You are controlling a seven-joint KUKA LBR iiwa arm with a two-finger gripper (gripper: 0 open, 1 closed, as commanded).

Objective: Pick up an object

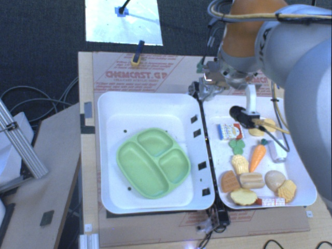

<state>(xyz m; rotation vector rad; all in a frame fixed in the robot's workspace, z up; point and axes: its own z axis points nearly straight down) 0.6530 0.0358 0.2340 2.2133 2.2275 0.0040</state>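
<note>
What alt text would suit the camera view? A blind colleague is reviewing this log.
A grey robot arm with an orange band reaches from the right, its end effector above the far edge where two white bins meet. The left bin holds a green divided plate; the right bin holds toy foods, including a carrot.

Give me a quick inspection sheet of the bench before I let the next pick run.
Surface: bench bearing two white bins side by side.
Job's things: right bin holds toy food, including a carrot, a corn cob and a bread roll.
Clutter: green divided plate in the left bin.
Grippers: gripper at the bins' far edge; finger state unclear.
Cables: cables on the floor at left.
Surroundings: pale square sheet on dark carpet behind.
</note>
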